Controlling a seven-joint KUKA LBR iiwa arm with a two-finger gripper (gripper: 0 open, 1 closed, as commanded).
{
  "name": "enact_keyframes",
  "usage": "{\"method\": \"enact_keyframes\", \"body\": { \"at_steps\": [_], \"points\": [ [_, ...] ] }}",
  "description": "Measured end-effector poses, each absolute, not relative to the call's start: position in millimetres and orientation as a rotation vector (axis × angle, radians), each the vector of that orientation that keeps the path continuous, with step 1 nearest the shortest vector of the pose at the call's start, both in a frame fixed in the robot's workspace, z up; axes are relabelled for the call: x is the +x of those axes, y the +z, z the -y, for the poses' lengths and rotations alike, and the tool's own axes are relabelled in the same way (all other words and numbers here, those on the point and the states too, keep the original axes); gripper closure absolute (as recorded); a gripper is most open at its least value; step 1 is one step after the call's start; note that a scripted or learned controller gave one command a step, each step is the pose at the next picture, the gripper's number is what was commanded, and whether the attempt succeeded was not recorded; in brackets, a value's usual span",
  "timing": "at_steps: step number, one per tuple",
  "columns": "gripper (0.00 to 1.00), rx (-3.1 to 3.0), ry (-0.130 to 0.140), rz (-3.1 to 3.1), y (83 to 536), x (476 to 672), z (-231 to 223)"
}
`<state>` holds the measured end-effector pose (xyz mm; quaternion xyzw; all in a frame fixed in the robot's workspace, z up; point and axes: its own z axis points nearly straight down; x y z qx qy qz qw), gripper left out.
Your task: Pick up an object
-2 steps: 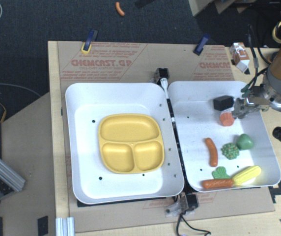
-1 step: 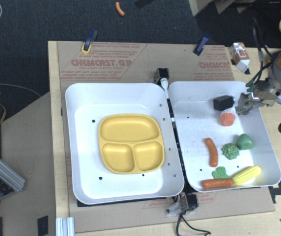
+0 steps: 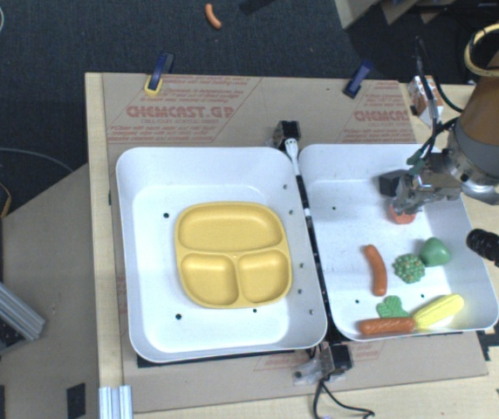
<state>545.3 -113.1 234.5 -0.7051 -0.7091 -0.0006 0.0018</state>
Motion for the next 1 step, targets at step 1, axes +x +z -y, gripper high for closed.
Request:
{"method": "enact_keyframes", "body": {
  "at_steps": [1],
  "points": [
    [1.00, -2.212, -0.002, 2.226, 239.8, 529.1, 57.4]
  ]
}}
